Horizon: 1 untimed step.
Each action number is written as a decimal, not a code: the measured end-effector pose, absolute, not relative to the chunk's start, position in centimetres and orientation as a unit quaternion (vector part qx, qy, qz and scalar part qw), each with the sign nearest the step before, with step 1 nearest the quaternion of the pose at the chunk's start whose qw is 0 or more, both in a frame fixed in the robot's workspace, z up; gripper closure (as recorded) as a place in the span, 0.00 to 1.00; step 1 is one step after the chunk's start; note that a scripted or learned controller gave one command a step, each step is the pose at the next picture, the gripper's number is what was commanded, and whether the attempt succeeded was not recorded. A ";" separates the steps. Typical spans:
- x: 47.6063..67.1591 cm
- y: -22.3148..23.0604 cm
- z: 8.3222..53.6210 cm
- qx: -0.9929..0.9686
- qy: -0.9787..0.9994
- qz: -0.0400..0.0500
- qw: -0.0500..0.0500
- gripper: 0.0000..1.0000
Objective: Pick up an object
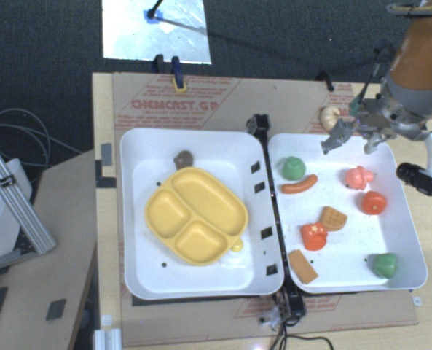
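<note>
— Camera view, what is seen in the right bin (405,217)?

— Eight small toy foods are seen scattered on its white floor. A green ball (293,168) is placed near the upper left corner, with an orange sausage (299,185) just below it. A pink piece (358,177) is found toward the upper right, and a red tomato (374,203) just below that. Near the middle, a brown waffle-like piece (334,218) is seen touching a red piece (314,236). A tan bread slice (301,266) is laid at the lower left, and a green piece (385,265) at the lower right.

— How is the arm posed?

— The grey arm with its orange band is reached in from the upper right. The gripper (352,138) is held over the bin's upper rim, above and well apart from every object. Its two fingers are seen spread, and nothing is pinched between them.

— And the surroundings?

— A yellow divided plate (195,214) is laid tilted in the left bin (139,268), with a small brown object (183,159) just beside its upper edge. Both bins are set on a brown board (201,100), and a shiny sheet (156,19) is seen beyond it.
</note>
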<state>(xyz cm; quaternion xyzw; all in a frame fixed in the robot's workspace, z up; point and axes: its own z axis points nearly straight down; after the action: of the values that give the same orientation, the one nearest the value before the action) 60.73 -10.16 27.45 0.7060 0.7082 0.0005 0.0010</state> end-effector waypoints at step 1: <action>51.1 -15.6 18.8 0.710 0.704 -0.004 -0.004 0.00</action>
<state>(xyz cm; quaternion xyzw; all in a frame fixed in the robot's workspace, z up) 51.10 -15.60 18.79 0.7097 0.7045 -0.0035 -0.0044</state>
